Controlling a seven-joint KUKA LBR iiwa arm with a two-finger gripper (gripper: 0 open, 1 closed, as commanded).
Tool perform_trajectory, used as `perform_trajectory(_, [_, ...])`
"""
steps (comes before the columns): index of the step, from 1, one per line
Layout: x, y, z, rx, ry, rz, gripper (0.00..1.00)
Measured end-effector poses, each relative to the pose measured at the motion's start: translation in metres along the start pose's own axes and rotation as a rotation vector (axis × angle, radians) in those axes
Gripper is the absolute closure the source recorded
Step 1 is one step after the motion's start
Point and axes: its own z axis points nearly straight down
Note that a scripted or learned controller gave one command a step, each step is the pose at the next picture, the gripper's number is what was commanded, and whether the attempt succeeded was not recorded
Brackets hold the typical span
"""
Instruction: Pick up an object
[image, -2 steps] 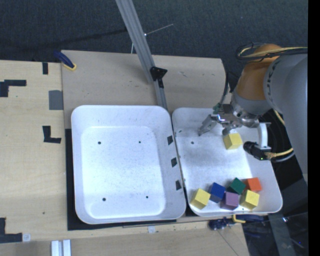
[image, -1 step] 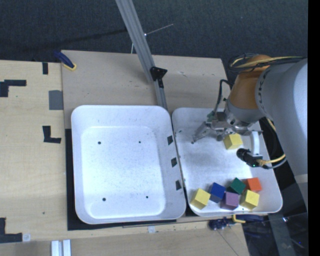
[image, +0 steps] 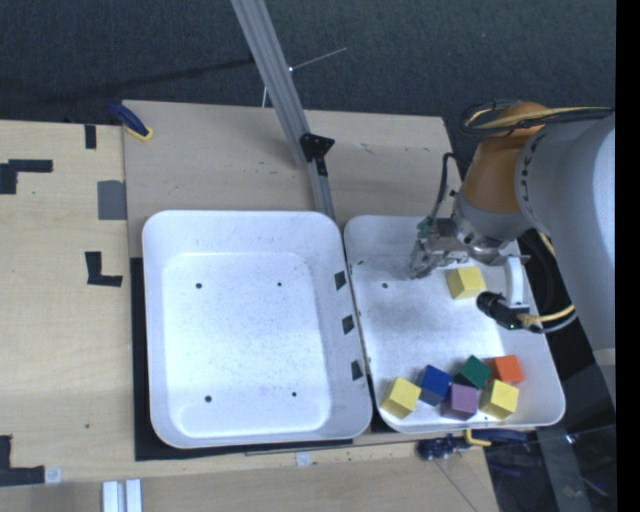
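Note:
My gripper (image: 425, 262) reaches down into the upper part of the right bin (image: 392, 330), its fingers pointing at the bin floor. A yellow cube (image: 464, 282) lies just to its right, apart from the fingertips. Nothing shows between the fingers. Along the bin's front edge sit several cubes: a yellow one (image: 402, 396), a blue one (image: 434, 383), a purple one (image: 463, 400), a green one (image: 475, 372), an orange one (image: 508, 369) and another yellow one (image: 502, 399).
The left bin (image: 240, 325) sits beside the right one, divided from it by their touching walls. A slanted metal pole (image: 285, 95) rises behind the bins. The grey arm with its orange band (image: 500, 170) fills the right side above the bin.

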Motion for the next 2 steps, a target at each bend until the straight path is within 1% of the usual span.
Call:
perform_trajectory(1, [-0.008, 0.007, -0.053, -0.005, -0.001, 0.002, 1.0])
perform_trajectory(2, [0.003, 0.005, -0.104, -0.006, 0.0, 0.0, 1.0])
